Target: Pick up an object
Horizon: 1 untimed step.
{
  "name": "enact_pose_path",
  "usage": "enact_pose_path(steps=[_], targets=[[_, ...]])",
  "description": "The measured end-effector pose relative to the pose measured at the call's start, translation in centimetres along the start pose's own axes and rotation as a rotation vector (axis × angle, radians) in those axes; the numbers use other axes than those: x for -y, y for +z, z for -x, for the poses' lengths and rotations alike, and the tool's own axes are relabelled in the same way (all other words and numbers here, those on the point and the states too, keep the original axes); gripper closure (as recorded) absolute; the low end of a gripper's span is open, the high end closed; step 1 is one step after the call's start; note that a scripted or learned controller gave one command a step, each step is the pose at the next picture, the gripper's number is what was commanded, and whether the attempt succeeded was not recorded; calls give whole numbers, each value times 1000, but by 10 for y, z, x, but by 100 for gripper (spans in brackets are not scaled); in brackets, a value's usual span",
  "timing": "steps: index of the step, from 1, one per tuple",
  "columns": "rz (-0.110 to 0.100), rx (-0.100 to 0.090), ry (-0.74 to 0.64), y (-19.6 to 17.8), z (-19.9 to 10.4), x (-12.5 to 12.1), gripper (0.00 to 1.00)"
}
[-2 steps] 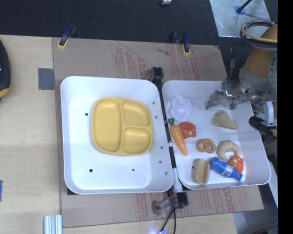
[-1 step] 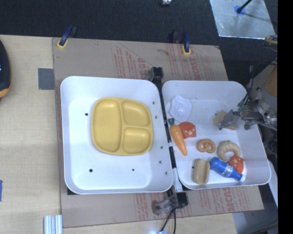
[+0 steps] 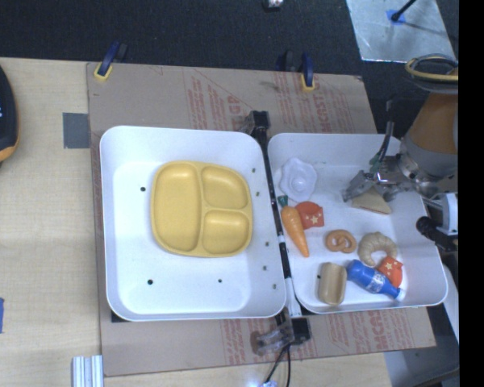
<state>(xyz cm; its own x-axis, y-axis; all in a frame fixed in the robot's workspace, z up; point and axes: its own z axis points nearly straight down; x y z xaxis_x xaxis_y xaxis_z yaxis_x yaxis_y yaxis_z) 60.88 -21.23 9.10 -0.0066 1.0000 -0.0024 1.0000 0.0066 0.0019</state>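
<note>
In the right bin [image 3: 306, 301], toward its far right part, the gripper [image 3: 369, 185] hangs low with its dark metal fingers spread apart and nothing between them. Just to the right of the fingertips, close to touching, lies a pale wedge of cheese [image 3: 374, 203]. Nearer the camera than the wedge sit a small pretzel [image 3: 340, 240] and a croissant [image 3: 377, 247], and beyond those a blue bottle [image 3: 369, 280] with an orange and white label, its writing too small to read. A tan cup [image 3: 331, 284] lies left of the bottle. Left of the wedge are a red piece [image 3: 310, 214], an orange carrot [image 3: 294, 229] and a crumpled white object [image 3: 298, 178]. The left bin [image 3: 129, 297] holds a yellow divided plate [image 3: 200, 208]. The brown board [image 3: 177, 95] under both bins bears faint red printing that cannot be read.
</note>
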Motion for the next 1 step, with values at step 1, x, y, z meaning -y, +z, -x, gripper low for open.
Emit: enact_pose_path(steps=[1], targets=[[0, -1, 2, -2, 0, -40, 0]])
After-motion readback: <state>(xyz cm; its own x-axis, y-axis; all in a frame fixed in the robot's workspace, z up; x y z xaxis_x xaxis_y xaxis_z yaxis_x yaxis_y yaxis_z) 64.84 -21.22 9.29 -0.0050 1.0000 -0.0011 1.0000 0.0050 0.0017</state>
